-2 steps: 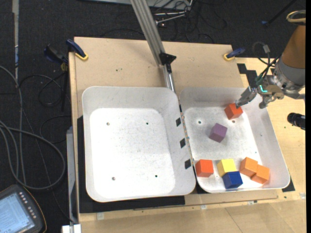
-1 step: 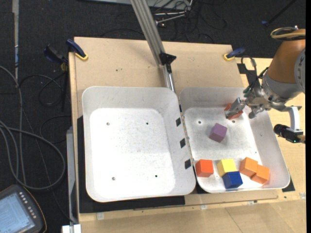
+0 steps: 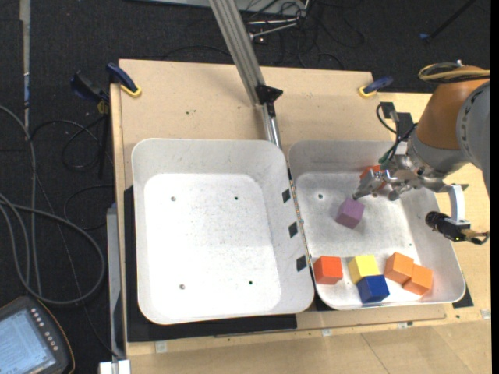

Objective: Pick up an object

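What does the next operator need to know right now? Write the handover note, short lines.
Gripper: over the right bin, near its upper right part; whether it is open or shut cannot be told, and nothing is seen held.
Purple block: lying on the bin floor, just below and left of the gripper.
Along the bin's lower edge: orange block, yellow block, blue block, and two more orange blocks at the lower right.
Left bin: beside it, left of the divider.
Done: arm brought in over the right bin.
Left: grasp one object and lift it; the purple block looks nearest.

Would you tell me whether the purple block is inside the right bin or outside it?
Inside: the purple block rests on the right bin's floor, within its rim.
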You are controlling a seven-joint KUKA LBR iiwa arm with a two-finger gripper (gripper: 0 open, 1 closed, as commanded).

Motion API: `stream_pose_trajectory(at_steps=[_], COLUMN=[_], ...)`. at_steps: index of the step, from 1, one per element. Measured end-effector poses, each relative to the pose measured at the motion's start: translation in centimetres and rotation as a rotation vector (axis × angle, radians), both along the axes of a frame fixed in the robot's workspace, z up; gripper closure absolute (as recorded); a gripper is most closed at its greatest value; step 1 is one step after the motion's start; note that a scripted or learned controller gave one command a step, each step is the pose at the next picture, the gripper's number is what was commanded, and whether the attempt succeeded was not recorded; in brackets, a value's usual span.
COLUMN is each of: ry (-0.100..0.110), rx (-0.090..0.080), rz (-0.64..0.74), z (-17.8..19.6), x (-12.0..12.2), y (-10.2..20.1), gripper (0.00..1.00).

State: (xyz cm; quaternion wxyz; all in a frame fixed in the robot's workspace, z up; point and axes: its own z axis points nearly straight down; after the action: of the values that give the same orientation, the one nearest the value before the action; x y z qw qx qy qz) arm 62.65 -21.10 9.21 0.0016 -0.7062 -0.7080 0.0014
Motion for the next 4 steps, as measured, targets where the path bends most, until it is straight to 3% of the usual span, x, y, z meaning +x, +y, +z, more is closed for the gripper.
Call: stream_pose_trajectory(at_steps=[1,3,4], ry=[-0.007,-0.011,-0.008], rx=[-0.002,-0.002,-0.001], rz=[0.002,0.001,0.001], z=[1.4,11.3,12.5], x=[0.2,0.0,0.1], y=[0.0,0.9,1.0], gripper=[1.00,1.00,1.00])
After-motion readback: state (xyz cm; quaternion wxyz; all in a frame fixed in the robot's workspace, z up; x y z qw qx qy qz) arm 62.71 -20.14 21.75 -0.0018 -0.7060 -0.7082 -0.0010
